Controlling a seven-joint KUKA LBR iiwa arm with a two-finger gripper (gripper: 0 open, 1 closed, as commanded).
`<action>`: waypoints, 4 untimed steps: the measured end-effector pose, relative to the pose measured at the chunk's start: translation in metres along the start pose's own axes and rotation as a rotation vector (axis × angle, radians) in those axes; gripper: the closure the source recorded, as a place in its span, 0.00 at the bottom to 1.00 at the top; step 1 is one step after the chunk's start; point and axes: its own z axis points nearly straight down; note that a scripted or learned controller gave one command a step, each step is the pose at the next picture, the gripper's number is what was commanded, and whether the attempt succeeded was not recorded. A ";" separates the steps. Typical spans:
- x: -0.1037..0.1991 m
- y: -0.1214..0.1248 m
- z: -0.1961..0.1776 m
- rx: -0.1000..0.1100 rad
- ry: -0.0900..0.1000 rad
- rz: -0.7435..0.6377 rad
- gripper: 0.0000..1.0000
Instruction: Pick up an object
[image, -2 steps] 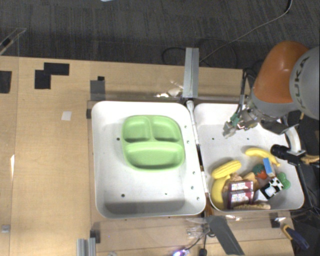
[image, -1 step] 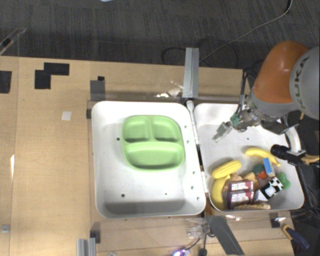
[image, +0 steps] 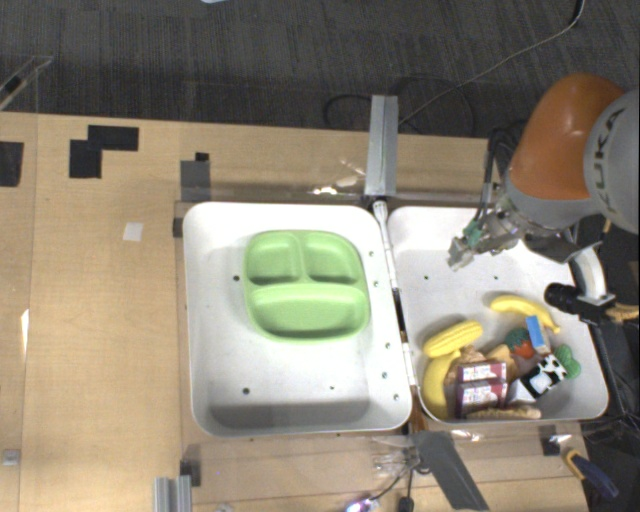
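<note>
Wooden bench (image: 90, 300) w/ two white bins: green tray (image: 303, 283) in left; gripper (image: 468, 247) over right, above toy pile (image: 500, 365); can't tell its state.

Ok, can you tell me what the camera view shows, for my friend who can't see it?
A grey and orange robot arm's end effector hovers over the bare upper part of the right white bin, holding nothing. A heap of toy food, including bananas and a dark packet, lies in that bin's lower part. The left white bin holds a green divided plate.
</note>
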 end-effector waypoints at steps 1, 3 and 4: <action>0.000 0.000 0.000 0.000 0.000 0.000 0.00; -0.123 -0.055 0.026 0.009 0.002 -0.055 0.00; -0.109 -0.093 0.107 0.001 -0.004 -0.283 0.00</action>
